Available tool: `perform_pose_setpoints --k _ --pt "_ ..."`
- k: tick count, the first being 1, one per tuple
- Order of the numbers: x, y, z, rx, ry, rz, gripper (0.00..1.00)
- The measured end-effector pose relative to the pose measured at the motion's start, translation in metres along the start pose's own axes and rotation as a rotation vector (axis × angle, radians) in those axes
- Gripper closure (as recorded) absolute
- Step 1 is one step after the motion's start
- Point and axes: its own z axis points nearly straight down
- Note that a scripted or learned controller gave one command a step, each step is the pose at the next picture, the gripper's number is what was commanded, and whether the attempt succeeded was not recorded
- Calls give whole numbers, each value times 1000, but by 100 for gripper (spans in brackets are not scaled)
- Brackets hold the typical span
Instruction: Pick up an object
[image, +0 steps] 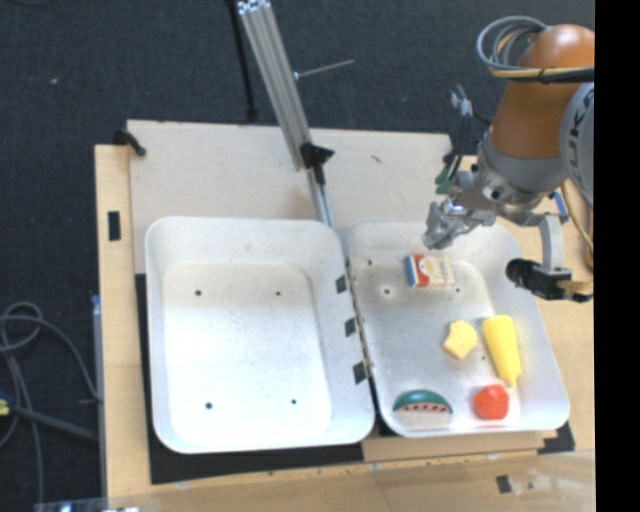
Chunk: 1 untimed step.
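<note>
Wooden bench, tool above small carton, finger state unclear

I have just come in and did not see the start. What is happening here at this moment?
A grey and orange robot arm reaches in from the right, with its gripper above the far part of the right bin, just beside a small white carton. It holds nothing visible. Nearer the front of that bin lie a yellow chunk, a yellow corn cob, a red tomato and a watermelon slice. So no object has been picked up yet.
</note>
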Motion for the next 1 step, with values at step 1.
perform_pose_setpoints --k 1 --pt "44 -9 7 0 0 0 100"
